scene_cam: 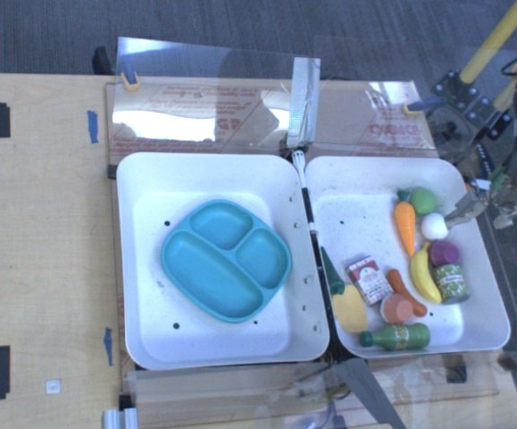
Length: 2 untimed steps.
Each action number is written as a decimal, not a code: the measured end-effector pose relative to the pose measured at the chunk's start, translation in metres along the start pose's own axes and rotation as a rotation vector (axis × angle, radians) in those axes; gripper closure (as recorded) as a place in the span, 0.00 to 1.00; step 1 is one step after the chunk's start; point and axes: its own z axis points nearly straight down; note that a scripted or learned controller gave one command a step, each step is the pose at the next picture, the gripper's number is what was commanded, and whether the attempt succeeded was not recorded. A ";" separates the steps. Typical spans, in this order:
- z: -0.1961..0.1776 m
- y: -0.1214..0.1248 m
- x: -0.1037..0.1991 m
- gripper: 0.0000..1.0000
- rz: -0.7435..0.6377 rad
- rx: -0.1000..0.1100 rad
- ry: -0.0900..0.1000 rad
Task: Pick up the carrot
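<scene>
The carrot (405, 228) is orange with a small green top. It lies lengthwise in the right bin (347, 199), near that bin's far right corner. A green round fruit (424, 200) and a white ball (434, 227) touch its right side. My gripper (472, 206) is a grey metal shape at the bin's right rim, just right of the white ball and apart from the carrot. Nothing shows in its grasp.
The right bin also holds a banana (423, 280), a purple item (444, 253), a green jar (453, 284), a red and white box (370, 280), a green bottle (396, 336) and a yellow piece (351, 312). A blue divided plate (227, 259) lies in the left bin (142, 195).
</scene>
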 end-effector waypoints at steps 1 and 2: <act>0.057 0.004 -0.005 0.00 -0.030 0.004 0.001; 0.143 0.037 0.032 0.00 -0.040 -0.007 -0.003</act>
